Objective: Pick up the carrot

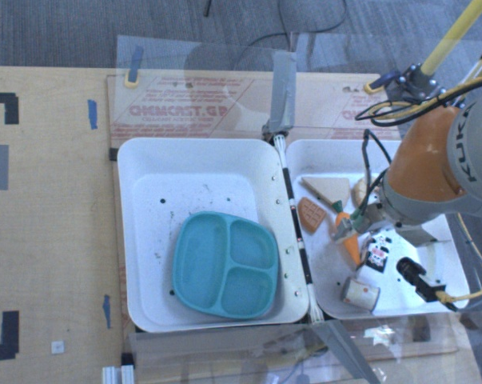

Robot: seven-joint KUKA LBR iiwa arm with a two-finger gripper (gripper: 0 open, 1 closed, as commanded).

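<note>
nearest the camera, a short pale can (359,293) lies on its side to the view's right of the teal plate (225,266), across the wall between the bins and level with the plate's near edge. a little farther back, in that same bin and level with the plate's middle, lies the carrot (351,249), apart from the can. the tool (354,224) hangs just over the carrot's far end, on the arm that reaches in from well to the right of the plate. i cannot tell whether the tool is wide or narrow, and nothing shows the carrot gripped. the step in hand looks like the close-in for the grasp. to do it well, i would centre the tool over the thick orange body rather than the tip, turn it to close across the carrot's short width, go down near the bin floor, then close and lift straight up. the carrot is a short orange stub, tapering, with what may be a bit of green at its far end, lying flat on the white floor. it looks small and smooth, so it will likely roll or slip out if caught off-centre. farther back, level with the plate's far edge, a brown ridged biscuit (311,214) sits close to the bin wall. beyond it lies a pale wedge (327,188). a sideways approach could nudge either.
</note>
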